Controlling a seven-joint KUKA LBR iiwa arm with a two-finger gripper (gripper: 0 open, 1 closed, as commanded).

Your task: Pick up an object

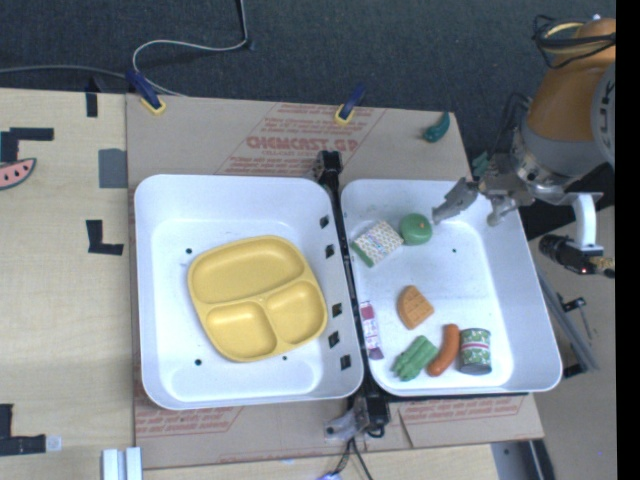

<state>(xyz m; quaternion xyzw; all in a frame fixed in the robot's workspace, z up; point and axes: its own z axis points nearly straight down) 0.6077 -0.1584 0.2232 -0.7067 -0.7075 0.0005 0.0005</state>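
Note:
My gripper hangs over the back right part of the right bin, its two fingers spread open with nothing between them. Just left of its left finger lies a green ball-shaped item, and beside that a white and green patterned packet. Farther forward in the same bin sit an orange bread-like piece, a green vegetable, an orange-red sausage and a small can.
The left bin holds a yellow divided plate. A thin pink strip lies by the divider between the bins. A teal item rests on the cardboard behind the right bin.

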